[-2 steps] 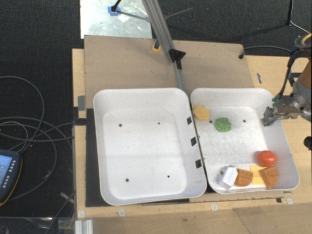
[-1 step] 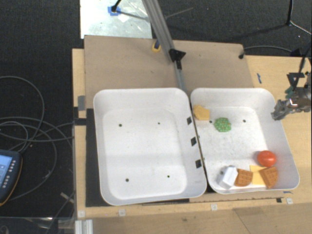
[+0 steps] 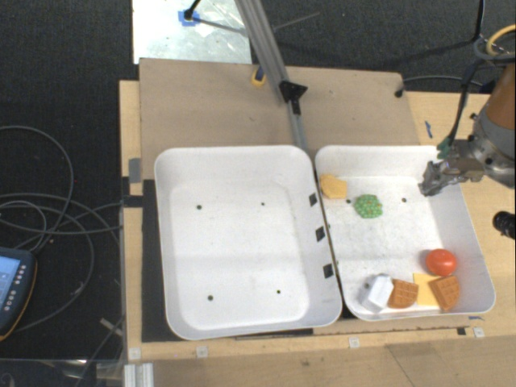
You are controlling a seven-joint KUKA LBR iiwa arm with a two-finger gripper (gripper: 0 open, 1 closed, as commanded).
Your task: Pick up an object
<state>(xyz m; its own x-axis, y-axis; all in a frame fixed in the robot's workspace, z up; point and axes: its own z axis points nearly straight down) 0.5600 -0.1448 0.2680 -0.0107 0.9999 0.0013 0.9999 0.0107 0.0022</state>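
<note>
The right bin (image 3: 403, 216) holds several small objects. A yellow chunk (image 3: 333, 187) lies at its upper left, with a green bumpy ball (image 3: 368, 206) just right of it. A red tomato (image 3: 440, 261) sits near the right wall. Along the front edge lie a white-grey piece (image 3: 375, 292), a brown waffle piece (image 3: 402, 294), a yellow slab (image 3: 426, 284) and another brown waffle piece (image 3: 447, 291). My gripper (image 3: 431, 181) hangs over the bin's upper right part, well right of the green ball, with nothing visibly in it.
The left bin (image 3: 238, 240) lies beside the right one, their walls meeting at black clips (image 3: 319, 233). A grey pole (image 3: 266, 39) slants across the brown board behind the bins. Cables lie on the floor at left.
</note>
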